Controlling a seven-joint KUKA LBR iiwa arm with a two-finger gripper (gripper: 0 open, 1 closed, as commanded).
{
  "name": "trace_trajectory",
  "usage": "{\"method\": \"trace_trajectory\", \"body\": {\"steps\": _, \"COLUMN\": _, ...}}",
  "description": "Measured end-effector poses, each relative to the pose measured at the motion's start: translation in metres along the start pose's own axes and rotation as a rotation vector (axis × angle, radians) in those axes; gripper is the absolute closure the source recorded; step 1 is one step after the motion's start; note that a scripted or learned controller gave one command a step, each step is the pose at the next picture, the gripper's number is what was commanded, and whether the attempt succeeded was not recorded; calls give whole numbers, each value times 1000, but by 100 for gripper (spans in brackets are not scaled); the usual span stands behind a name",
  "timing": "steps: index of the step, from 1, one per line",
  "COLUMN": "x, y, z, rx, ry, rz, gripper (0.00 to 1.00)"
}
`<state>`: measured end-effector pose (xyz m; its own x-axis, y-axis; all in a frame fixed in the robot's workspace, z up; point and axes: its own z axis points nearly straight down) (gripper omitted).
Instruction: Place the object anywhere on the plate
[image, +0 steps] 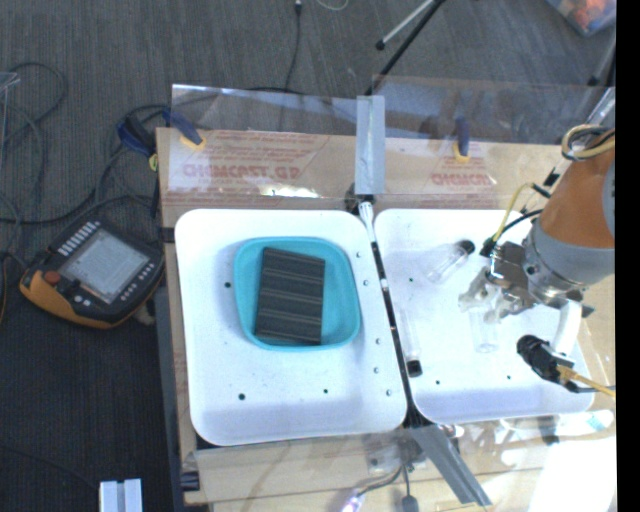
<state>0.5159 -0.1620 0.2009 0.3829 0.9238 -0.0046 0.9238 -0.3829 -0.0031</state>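
Dark ribbed block (290, 296) lies on blue plate (343, 300), left bin (200, 380), centre-left of frame. Gripper (484, 308) over right bin (470, 395), right of frame; translucent fingers spread, nothing between them.

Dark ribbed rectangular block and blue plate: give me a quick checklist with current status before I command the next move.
1. Dark ribbed rectangular block is on the light blue square plastic plate: ok, it lies flat near the middle.
2. Block sits inside the plate's rim: ok, blue shows on all four sides.
3. Plate is inside the left shallow white bin: ok.
4. Two-finger gripper is away from the block: ok, it is over the right shallow white bin.
5. Gripper finger state: cannot tell, the fingers are too pale against the bin.
6. Anything held in the gripper: cannot tell.
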Motion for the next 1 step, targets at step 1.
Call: {"method": "trace_trajectory", "body": {"steps": 1, "x": 0, "y": 0, "z": 0, "rx": 0, "ry": 0, "rz": 0, "gripper": 0}}
